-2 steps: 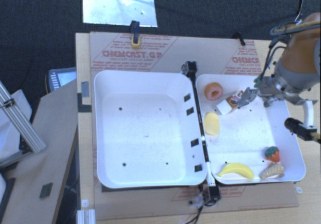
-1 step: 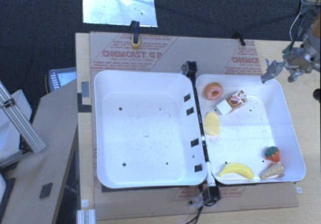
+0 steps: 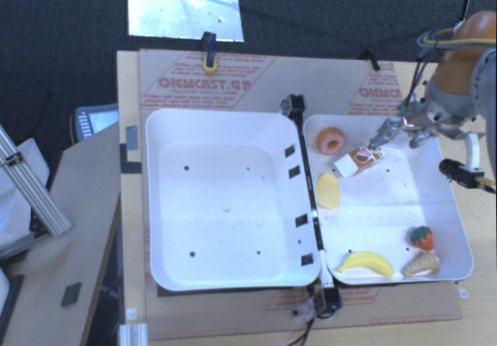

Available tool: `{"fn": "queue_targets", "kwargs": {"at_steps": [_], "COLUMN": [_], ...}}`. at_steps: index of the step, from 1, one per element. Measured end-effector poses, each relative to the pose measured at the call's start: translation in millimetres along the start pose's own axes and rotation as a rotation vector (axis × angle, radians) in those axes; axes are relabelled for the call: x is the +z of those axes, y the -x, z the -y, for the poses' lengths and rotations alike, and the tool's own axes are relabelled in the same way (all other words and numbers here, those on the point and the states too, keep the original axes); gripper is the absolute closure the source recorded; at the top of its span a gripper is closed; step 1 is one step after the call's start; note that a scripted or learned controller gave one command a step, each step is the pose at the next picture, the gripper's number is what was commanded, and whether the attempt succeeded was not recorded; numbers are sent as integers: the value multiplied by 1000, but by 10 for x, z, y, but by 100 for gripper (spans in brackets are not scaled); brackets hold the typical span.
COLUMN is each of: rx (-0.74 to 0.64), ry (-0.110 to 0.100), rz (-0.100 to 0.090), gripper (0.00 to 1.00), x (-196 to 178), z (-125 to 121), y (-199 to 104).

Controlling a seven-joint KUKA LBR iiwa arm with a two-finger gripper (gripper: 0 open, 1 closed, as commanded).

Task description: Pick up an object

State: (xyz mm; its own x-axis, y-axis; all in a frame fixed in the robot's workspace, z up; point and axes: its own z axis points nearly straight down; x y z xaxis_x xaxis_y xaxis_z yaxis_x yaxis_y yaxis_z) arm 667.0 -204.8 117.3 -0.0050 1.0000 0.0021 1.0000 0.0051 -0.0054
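Nearest the camera, a banana [image 3: 366, 263] and cone-shaped toy [image 3: 420, 264] lie untouched in the right bin [image 3: 454, 216], with a donut [image 3: 331, 140] farther back. Over the small cake piece [image 3: 359, 159], the gripper [image 3: 383, 137] hovers, holding nothing; nothing is lifted yet.

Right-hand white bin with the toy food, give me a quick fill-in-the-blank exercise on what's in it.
1. The pink-frosted toy doughnut lies near the bin's ____ wall.
2. The curved yellow toy banana lies beside the tan toy ____.
3. All the toys lie in the ____ shallow white bin.
4. The two-finger gripper hovers closest to the white-and-red ____ slice.

Missing words: back; cone; right; cake
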Motion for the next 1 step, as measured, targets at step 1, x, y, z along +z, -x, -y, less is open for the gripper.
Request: {"fn": "queue_targets", "kwargs": {"at_steps": [1], "rx": [-4], "ry": [12], "rz": [6], "gripper": [100], "x": [-192], "z": [-34], "y": [14]}}
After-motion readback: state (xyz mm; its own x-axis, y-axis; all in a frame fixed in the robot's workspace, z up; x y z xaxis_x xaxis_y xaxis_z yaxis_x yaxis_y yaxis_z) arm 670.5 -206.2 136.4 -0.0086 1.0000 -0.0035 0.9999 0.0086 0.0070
